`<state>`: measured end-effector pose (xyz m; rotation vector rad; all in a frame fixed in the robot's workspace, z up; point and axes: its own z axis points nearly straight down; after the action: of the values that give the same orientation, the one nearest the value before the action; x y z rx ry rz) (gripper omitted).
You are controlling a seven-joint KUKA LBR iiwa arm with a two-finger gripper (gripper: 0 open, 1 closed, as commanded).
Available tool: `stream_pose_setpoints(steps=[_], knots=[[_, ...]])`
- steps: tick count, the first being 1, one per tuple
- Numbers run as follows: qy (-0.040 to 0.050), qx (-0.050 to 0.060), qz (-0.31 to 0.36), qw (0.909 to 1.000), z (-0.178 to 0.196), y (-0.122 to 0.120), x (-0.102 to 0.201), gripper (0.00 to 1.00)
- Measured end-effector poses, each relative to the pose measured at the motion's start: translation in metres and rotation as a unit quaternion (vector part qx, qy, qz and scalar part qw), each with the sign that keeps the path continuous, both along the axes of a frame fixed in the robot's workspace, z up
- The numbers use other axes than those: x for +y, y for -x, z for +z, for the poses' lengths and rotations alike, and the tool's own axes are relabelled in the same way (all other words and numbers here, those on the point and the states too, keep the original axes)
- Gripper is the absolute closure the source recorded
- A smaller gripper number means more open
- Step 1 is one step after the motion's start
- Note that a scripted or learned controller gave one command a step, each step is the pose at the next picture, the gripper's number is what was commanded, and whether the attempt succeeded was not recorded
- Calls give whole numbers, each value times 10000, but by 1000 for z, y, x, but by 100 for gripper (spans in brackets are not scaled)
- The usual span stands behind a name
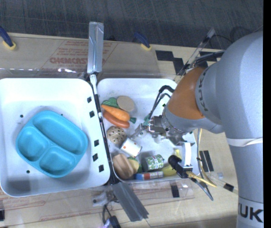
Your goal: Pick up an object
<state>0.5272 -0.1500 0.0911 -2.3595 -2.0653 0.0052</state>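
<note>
the claw (147,126) hangs low in the right bin (140,85), near the carrot (116,115) and a white cup (130,147). a blue tray (51,142) lies in the left bin (7,127).

"What is in the left bin (2,127)?"
"A tray (51,143)."
"And the right bin (135,85)?"
"A carrot (116,115) near the wall between them, a cup (131,147) below it, a can (153,162) right of the cup."
</note>
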Motion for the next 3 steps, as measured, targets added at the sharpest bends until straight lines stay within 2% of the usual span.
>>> stream_pose_setpoints(steps=[1,2,3], knots=[[5,-11,-147,9999,0,-72,-29,0],[12,-36,154,9999,51,-131,-49,0],[8,-11,202,9998,60,-131,-47,100]])
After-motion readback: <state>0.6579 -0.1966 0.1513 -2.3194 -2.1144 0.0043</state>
